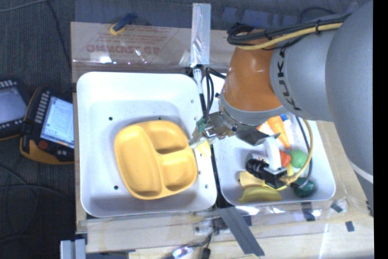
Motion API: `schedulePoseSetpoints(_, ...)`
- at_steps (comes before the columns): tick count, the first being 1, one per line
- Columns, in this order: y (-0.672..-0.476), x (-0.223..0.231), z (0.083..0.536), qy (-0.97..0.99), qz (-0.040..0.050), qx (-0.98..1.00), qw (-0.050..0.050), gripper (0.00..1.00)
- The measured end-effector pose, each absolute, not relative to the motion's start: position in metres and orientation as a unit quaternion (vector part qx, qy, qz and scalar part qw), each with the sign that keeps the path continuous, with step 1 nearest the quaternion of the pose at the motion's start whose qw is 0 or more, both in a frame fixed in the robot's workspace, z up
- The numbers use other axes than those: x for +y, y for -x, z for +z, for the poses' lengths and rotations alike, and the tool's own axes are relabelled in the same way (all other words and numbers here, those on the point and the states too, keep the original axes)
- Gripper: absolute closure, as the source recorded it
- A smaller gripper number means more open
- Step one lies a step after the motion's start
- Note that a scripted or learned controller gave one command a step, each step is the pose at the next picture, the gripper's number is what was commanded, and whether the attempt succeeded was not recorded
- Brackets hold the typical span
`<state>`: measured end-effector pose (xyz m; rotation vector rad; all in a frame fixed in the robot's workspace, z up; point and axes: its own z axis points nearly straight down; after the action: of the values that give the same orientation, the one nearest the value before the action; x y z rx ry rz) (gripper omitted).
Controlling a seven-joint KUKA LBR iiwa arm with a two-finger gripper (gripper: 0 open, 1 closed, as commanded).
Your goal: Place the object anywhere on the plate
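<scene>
"KUKA" lettering partly readable on the grey arm point(315, 76). Two white bins: left bin point(97, 94) holds one yellow divided plate point(154, 158); right bin point(324, 182) holds a small toy pile point(276, 167), count unclear. Gripper point(203, 130) sits over the plate's right edge.

Two white bins point(97, 130) side by side, handheld pendant point(51, 127) on carpet, clear plastic sheet point(133, 42) behind.
</scene>
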<state>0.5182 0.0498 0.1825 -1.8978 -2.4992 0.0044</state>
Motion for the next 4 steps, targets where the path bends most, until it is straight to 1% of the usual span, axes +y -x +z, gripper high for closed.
schedulePoseSetpoints(1,-0.534,0.114,0.181,0.57,0.0014,-0.822,0.001,1.0)
schedulePoseSetpoints(2,-0.483,0.109,0.167,0.491,0.0017,-0.871,0.002,1.0)
schedulePoseSetpoints(3,-0.507,0.173,0.254,0.375,0.0006,-0.927,0.0,1.0)
schedulePoseSetpoints(4,-0.507,0.173,0.254,0.375,0.0005,-0.927,0.0,0.0)
